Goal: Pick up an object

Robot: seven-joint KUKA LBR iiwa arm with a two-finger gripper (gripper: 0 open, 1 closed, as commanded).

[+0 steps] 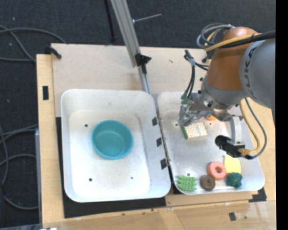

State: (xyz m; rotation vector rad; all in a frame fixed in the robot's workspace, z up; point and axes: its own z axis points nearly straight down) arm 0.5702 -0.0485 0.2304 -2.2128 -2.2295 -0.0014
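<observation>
A single fixed camera looks down at a slant on the bench (101, 66), framing both white bins (77, 104).

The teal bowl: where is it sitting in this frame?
The teal bowl sits alone near the middle of the left bin, well apart from the gripper and the small items in the right bin.
</observation>
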